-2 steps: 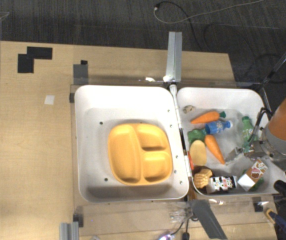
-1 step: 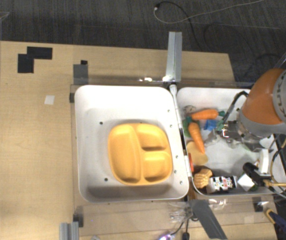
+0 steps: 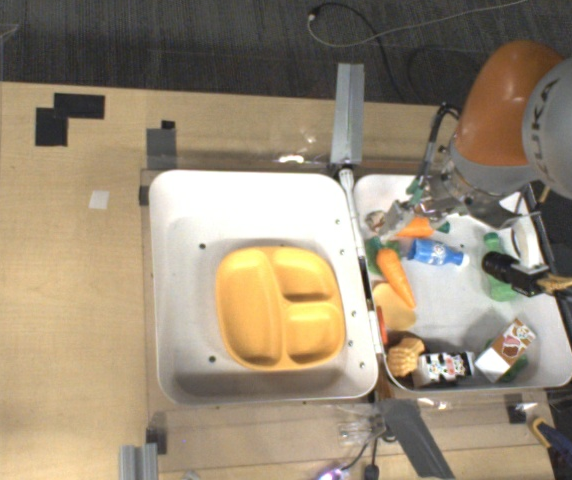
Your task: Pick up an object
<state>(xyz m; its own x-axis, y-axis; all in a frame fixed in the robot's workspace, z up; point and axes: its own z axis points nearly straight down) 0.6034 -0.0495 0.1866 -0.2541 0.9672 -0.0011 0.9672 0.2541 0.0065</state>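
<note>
Over the far left corner of the right bin (image 3: 466, 313), the gripper (image 3: 402, 215) hangs low, its tip turned toward the divider between the bins. The arm (image 3: 571, 118) reaches in from the right, its orange band (image 3: 504, 103) above the bin's far rim and the wrist bent downward. Whether the pincer is apart or together cannot be told. A small orange piece (image 3: 417, 226) lies just beside it, with a blue bottle (image 3: 436, 255) and a carrot (image 3: 394, 276) nearer the camera. A yellow divided tray (image 3: 278, 303) sits in the left bin (image 3: 186, 268).
</note>
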